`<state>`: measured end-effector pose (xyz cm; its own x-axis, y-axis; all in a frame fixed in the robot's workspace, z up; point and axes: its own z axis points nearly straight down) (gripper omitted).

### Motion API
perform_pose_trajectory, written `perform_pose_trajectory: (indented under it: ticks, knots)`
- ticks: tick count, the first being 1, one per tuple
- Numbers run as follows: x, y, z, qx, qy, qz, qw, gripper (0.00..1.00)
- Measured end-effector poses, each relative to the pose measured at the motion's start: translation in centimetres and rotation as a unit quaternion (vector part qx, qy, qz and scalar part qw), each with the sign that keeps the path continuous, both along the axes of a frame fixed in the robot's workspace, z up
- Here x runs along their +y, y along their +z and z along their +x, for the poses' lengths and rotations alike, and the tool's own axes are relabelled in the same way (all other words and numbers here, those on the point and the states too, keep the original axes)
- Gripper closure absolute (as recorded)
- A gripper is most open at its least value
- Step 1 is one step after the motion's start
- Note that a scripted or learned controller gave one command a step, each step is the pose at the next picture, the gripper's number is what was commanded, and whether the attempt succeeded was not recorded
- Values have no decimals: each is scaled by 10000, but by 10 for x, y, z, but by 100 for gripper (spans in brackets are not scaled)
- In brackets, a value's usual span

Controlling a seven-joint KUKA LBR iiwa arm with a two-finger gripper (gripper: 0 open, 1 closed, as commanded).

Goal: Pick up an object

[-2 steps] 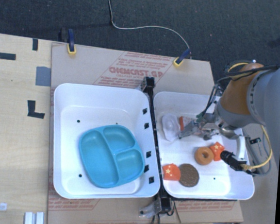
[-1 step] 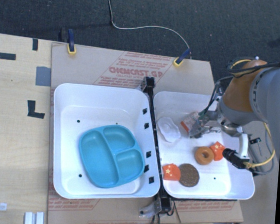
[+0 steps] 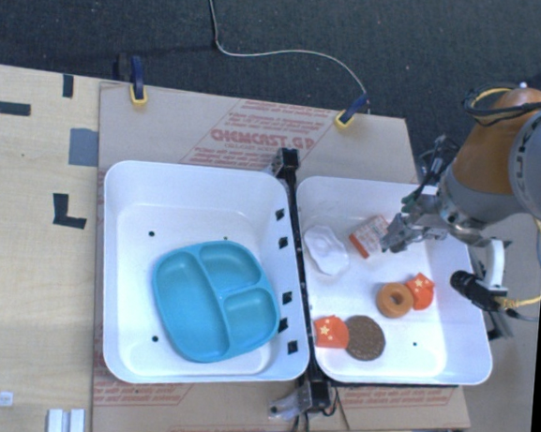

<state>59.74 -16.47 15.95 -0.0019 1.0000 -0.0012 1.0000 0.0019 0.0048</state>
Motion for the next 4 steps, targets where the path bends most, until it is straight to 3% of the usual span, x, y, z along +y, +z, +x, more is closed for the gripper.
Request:
perform_pose_trajectory:
  ticks: [2,4]
  knots:
    - [8,92,6,1,0,-1,10000,100]
    - [115,100,-23,32,23,17,10000,100]
